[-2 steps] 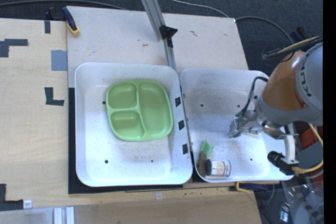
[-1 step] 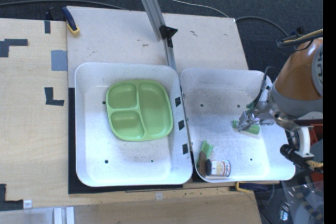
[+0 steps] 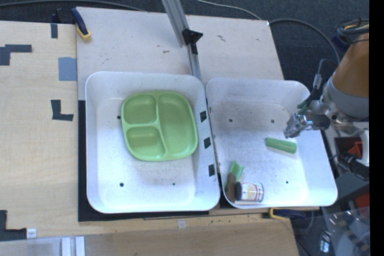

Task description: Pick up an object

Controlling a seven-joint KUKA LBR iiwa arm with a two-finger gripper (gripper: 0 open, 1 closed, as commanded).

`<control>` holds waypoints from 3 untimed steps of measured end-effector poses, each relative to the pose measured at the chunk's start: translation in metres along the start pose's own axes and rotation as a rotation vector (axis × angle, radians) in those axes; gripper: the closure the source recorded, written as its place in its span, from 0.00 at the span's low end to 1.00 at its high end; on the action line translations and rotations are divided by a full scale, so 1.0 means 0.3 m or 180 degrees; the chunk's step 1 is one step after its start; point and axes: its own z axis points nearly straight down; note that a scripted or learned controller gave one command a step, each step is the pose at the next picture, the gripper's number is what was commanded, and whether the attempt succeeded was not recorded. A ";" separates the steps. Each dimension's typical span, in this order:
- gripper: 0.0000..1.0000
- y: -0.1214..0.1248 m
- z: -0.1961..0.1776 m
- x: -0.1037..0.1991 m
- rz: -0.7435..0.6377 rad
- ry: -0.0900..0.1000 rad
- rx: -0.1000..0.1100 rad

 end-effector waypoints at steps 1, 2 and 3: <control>1.00 0.004 -0.117 0.000 0.0000 0.0004 0.0008; 1.00 0.014 -0.128 0.199 -0.0019 0.0014 0.0019; 1.00 0.033 -0.137 0.376 -0.0017 0.0014 0.0021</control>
